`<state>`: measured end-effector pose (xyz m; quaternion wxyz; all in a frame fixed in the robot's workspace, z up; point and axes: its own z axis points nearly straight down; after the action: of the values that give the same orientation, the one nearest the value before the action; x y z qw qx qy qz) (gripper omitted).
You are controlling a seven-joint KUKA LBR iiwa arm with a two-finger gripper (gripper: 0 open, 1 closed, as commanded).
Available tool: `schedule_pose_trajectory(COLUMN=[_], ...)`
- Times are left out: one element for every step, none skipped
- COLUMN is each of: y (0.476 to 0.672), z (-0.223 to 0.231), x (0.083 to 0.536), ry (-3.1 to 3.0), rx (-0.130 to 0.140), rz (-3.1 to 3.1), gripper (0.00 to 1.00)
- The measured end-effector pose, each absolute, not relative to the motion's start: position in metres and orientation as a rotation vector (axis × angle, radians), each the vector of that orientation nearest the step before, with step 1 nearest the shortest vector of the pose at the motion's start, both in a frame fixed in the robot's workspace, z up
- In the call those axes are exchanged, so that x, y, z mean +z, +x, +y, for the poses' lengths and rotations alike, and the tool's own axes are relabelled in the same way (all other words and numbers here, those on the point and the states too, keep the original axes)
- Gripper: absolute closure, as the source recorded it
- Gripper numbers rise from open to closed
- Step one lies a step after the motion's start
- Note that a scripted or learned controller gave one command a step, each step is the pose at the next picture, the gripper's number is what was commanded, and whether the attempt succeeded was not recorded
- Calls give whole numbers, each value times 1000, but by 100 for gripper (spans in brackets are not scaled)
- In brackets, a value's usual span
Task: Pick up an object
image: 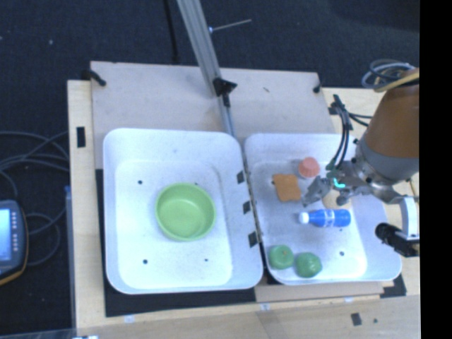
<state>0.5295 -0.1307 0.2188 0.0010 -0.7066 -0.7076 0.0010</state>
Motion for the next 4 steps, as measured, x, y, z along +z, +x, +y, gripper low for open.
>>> schedule_pose_trajectory(y=[530,520,519,521], z=[-131,-132,-131,-132], x=[219,159,105,116], ry=[-2218,-2217,-2216,-2218], rx=[3,8,7,5], rz=[-2222,-2218,-2219,-2220], gripper=[0,0,0,100])
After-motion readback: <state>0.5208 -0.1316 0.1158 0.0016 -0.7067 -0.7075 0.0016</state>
